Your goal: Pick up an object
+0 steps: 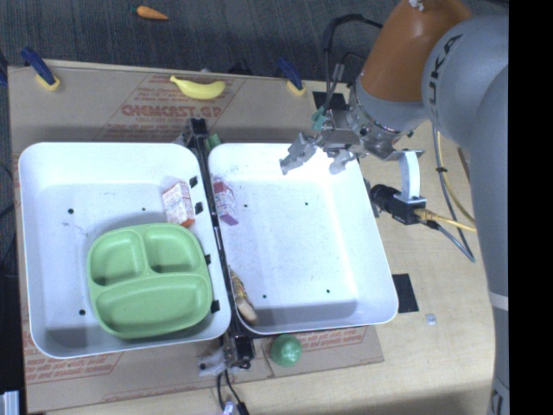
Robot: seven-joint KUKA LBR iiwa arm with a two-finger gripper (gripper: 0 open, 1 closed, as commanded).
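The claw (pixel 318 156) is hovering with fingers spread and nothing between them over the right bin's (pixel 346 258) far edge, seemingly lining up a descent. The nearest candidate, a small packet (pixel 224 201), is lying against that bin's left wall, its long axis running far-to-near; a green divided plate (pixel 151 279) is filling the left bin's (pixel 43 232) near half.

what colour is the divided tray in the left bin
Light green. The divided tray shows plainly in the camera view, lying in the left bin.
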